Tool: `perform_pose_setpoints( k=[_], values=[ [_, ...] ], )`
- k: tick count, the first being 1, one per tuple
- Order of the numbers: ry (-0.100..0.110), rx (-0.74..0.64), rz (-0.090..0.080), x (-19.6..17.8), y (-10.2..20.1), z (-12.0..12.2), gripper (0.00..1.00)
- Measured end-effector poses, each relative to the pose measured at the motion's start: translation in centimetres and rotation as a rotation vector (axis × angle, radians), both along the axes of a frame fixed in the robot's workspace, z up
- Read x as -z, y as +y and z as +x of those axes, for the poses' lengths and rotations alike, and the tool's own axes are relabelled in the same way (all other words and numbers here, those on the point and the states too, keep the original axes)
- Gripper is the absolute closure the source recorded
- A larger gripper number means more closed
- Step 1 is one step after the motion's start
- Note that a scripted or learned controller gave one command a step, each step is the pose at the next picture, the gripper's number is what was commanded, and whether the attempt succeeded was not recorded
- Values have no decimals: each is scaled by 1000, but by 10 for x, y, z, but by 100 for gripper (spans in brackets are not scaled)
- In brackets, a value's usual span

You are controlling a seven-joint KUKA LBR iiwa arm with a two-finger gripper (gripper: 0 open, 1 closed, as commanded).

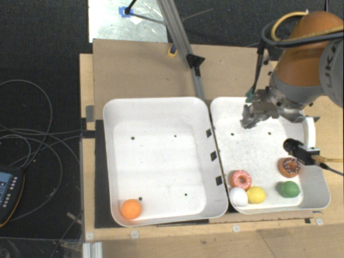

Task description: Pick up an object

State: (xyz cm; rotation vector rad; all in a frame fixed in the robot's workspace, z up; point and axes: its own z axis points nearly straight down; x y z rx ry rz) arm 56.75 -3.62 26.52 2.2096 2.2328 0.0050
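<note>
The white ball (238, 197), lemon (256, 194) and pink doughnut (240, 179) are packed touching, so a grasp may slip (finger state on the gripper (250, 118) cannot be told).

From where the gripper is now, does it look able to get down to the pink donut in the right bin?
Probably yes. The gripper hangs over the right bin's bare far end, and the pink donut lies uncovered nearer the front, though the white ball and yellow ball crowd it.

Dark carpet-like floor (43, 47) around a tan bench (140, 69), black cables (32, 144) at left, perhaps a pale floor patch (118, 15).
</note>
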Motion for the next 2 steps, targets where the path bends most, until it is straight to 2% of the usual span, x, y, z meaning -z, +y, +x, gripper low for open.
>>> perform_pose_setpoints(
  k=[2],
  values=[
    [3,-1,0,32,104,0,100]
  ],
)
